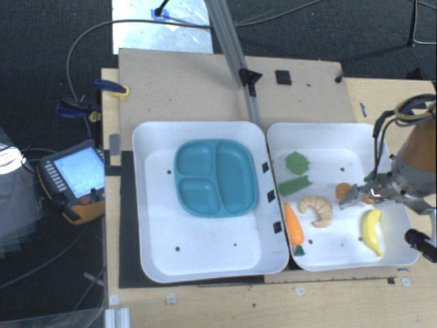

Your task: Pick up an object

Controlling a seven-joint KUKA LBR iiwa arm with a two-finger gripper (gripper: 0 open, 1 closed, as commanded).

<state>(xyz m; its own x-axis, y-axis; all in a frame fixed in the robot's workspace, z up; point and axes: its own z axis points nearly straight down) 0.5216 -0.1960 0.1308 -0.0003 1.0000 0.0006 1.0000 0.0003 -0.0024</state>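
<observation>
- As we looked down on the bench, we found the arm point(418, 157) reaching in over the right bin's point(321, 134) right edge, its grey wrist tilted low and the gripper point(356, 195) pointing toward the bin's middle.
- We could make out the grey fingertips point(348, 198) just beside a small orange piece point(343, 190), but we could not tell whether they stood apart or closed, nor whether anything sat between them.
- We counted one orange piece, partly hidden by the gripper, lying right of the bin's centre.
- We counted one tan croissant point(317, 209) just left of the gripper, near the bin's middle.
- We counted one yellow banana point(371, 231) by the bin's near right corner, just below the gripper.
- We counted one orange carrot point(293, 224) along the bin's left edge, toward its near side.
- We counted two green things: a round knobbly one point(297, 161) toward the bin's far left, and a long dark one point(294, 184) just below it.
- We saw one left bin point(153, 203) touching the right one, holding one blue divided plate point(216, 177) with three compartments, set toward its far side.
- We saw both bins resting on a brown bench point(191, 80), with a grey pole point(229, 39) slanting across its far edge.
- We noted dark carpet around the bench, cables, and one handheld pendant point(72, 176) with a lit screen off the bench's left edge.
</observation>
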